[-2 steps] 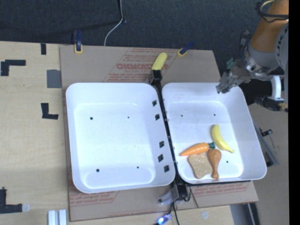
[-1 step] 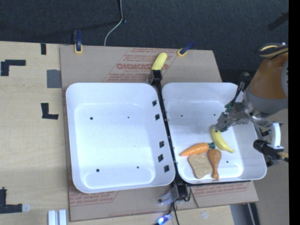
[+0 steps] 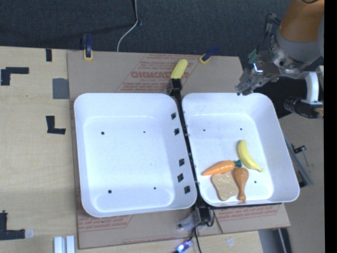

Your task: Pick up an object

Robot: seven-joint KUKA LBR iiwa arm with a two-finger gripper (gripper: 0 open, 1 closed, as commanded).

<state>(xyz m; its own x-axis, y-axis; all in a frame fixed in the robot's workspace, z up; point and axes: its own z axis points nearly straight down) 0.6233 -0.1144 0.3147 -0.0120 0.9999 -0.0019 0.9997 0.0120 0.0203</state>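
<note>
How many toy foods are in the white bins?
4, all in the right bin's near corner: a banana, a carrot, a slice of bread and a chicken drumstick. They lie clustered together; none looks hidden.

Right bin [image 3: 263, 107]: rear and left floor open. Banana [image 3: 248, 155], carrot [image 3: 218, 168], bread [image 3: 225, 186], drumstick [image 3: 240, 181] crowd near-right corner, touching. Approach from above.

Banana [image 3: 248, 155], carrot [image 3: 218, 168], bread slice [image 3: 225, 186] and drumstick [image 3: 241, 181] cluster in right bin [image 3: 210, 109].

Dark wall [image 3: 184, 9] behind wood bench [image 3: 31, 157] w/ cardboard sheet [image 3: 147, 73].
</note>
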